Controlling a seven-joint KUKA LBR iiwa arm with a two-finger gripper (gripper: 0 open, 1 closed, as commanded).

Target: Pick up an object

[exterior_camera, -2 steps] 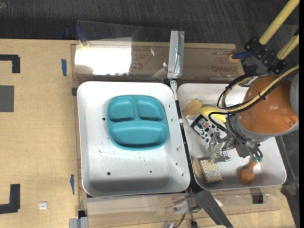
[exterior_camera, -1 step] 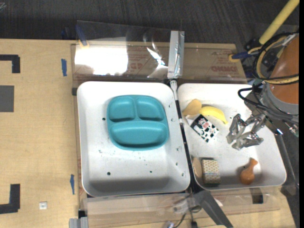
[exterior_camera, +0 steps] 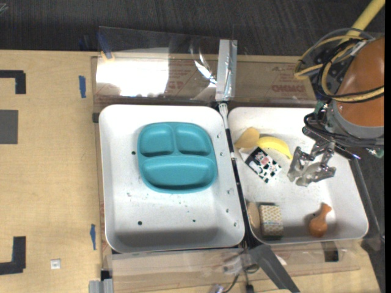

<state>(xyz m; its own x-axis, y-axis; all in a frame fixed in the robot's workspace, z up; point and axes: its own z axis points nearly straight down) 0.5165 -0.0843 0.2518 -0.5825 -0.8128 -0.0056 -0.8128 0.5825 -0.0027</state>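
Observation:
My gripper (exterior_camera: 311, 171) hangs over the right bin (exterior_camera: 351, 182), in its right half, with the fingers spread and nothing between them. Just left of it lie a yellow banana (exterior_camera: 275, 146) and a small black-and-white patterned box (exterior_camera: 264, 164). A beige piece (exterior_camera: 247, 138) rests against the banana's left end. An orange-brown pear-shaped toy (exterior_camera: 319, 220) sits below the gripper near the bin's front edge. A tan block (exterior_camera: 270, 218) lies at the bin's front left.
The left bin (exterior_camera: 122, 206) holds a teal divided plate (exterior_camera: 177, 155) in its upper middle. A clear plastic sheet and a taped strip (exterior_camera: 225, 69) stand behind the bins. Cables (exterior_camera: 333, 57) loop around the arm at the upper right.

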